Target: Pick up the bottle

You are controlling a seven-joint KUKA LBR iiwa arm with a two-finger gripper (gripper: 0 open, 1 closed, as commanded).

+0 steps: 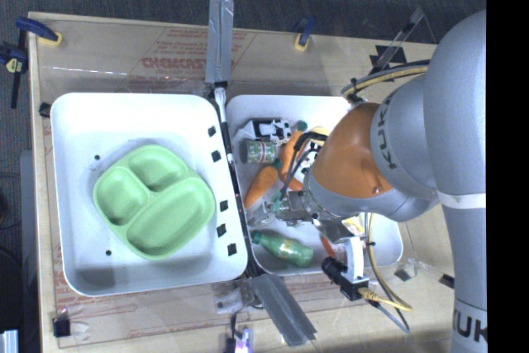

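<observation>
1. Here, the green bottle (285, 248) lies on its side along the near edge of the right bin (388, 248), near that bin's near-left corner.
2. Just beyond it, the gripper (285, 207) hangs low over the bin's middle; whether its fingers are spread or closed cannot be told.
3. An orange carrot (261, 184) lies beside the gripper, a small jar (259, 151) farther back.
4. The left bin (74, 145) carries a green divided plate (154, 200) at its centre.

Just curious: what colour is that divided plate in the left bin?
Light green plate, seen in the camera view.
</observation>
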